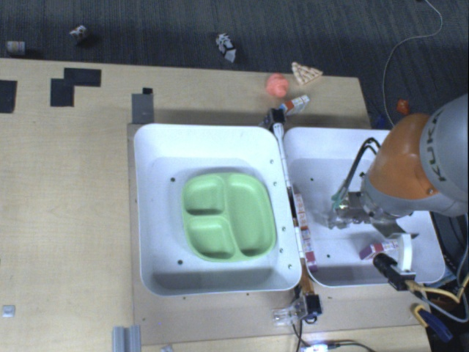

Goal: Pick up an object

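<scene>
My gripper (341,215) is down inside the right bin (322,149), near its middle, under the grey wrist and orange band. A small pink and white item (371,249) lies on the bin floor just right of and in front of the gripper, apart from it. In the left bin (154,196) sits a green divided plate (228,215). The wrist hides the bin floor directly beneath it.
A thin pen-like stick (279,136) and a red and white strip (303,235) lie along the rim between the bins. On the bench behind the bins are a pink ball (277,85), a pale wedge (306,73) and a small tube (296,105).
</scene>
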